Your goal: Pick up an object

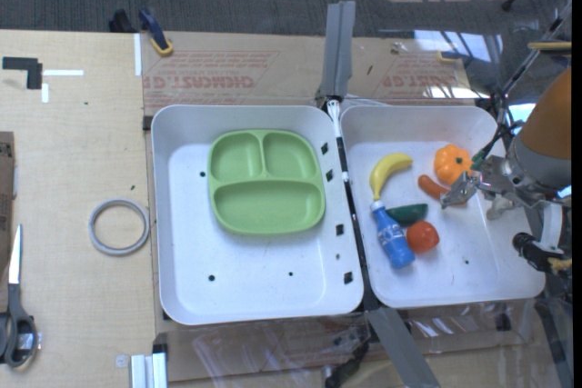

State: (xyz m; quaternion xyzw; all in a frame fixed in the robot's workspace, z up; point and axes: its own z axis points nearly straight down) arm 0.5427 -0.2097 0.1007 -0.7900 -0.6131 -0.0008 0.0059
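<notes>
Objects for picking lay clustered in the right bin (473,282): a banana (389,172) toward 12 o'clock of the group, a blue bottle (393,238) at 6 o'clock, a dark green piece (407,213) between them, a red tomato-like ball (422,236) just beside the bottle's 3 o'clock side, an orange pumpkin-like fruit (451,164) at 2 o'clock, and a small red-orange piece (430,186) near its 7 o'clock side. Gripper (461,193) sat low over the bin, just at 5 o'clock of the orange fruit, its metal fingers pointing toward 9 o'clock. Whether they were spread or closed could not be told, and nothing was visibly between them. Arm (550,136) entered from 3 o'clock, its orange band above the wrist. Left bin (182,286) held a green divided plate (266,181). At 9 o'clock on the bench lay a grey ring (119,225) and scissors (15,323).
</notes>
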